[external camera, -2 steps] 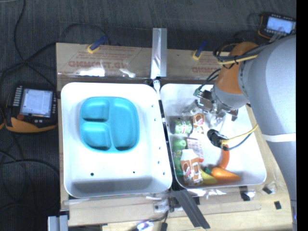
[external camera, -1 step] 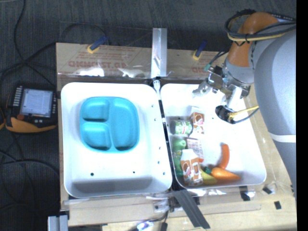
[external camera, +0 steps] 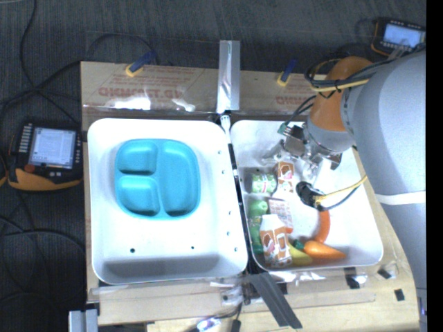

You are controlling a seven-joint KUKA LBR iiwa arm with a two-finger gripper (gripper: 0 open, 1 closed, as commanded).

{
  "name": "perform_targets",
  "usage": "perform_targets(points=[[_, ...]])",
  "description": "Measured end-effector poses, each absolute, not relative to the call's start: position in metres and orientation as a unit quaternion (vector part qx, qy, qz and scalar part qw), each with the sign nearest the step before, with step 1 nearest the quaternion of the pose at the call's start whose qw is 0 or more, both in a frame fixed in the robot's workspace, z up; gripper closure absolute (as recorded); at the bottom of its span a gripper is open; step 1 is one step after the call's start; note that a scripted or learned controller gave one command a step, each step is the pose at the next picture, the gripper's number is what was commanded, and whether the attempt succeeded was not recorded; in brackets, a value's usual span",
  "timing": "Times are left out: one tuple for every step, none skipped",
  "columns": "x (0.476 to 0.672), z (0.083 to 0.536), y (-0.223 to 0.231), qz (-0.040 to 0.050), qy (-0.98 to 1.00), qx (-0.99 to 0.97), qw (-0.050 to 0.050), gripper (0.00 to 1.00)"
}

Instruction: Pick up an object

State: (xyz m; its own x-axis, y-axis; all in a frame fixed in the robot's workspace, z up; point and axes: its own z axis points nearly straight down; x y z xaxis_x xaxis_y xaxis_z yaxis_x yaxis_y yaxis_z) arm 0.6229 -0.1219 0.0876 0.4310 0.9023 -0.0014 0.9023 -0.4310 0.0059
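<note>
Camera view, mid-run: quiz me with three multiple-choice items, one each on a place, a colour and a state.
1. Where does the divided plastic tray lie?
A left white bin
B right white bin
C bench edge

2. What colour is that tray?
A red
B blue
C green

3. Where is the arm's tool?
A over the left bin
B beyond the bench
C over the right white bin, above the small food items

Answers: A, the tray sits in the left white bin; B, it is light blue; C, the tool hangs over the right bin's clutter.
</note>
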Motion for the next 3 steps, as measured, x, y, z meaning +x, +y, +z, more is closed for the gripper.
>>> perform_targets(points=[[0.653,0.189,-0.121,-0.0042,0.521,0.854,-0.001,0.00],[0.619,0.093,-0.128,-0.0032,0.529,0.849,-0.002,0.00],[0.619,0.092,-0.128,-0.0033,0.529,0.849,-0.002,0.00]])
